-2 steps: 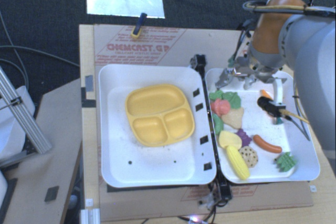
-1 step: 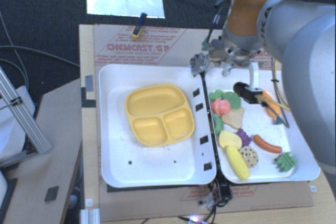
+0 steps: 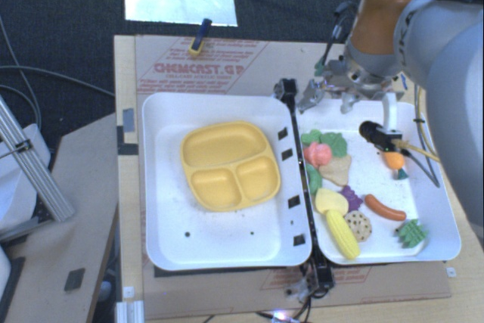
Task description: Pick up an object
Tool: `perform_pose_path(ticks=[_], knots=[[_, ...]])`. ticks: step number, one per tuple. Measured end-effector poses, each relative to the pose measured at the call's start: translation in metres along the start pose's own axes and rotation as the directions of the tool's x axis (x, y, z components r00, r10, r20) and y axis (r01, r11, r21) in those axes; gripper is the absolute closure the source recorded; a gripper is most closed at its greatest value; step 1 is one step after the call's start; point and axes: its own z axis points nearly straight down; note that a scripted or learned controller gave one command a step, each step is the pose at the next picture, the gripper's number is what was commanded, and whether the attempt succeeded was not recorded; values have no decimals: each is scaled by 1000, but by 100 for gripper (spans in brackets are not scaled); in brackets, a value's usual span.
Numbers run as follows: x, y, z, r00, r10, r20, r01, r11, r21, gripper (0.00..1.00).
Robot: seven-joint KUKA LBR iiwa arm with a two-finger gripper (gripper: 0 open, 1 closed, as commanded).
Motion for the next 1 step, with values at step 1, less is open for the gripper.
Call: perform_pose_path(ticks=[1], knots=[[91, -46, 1, 1000, -13, -6, 13, 1000, 4, 0]])
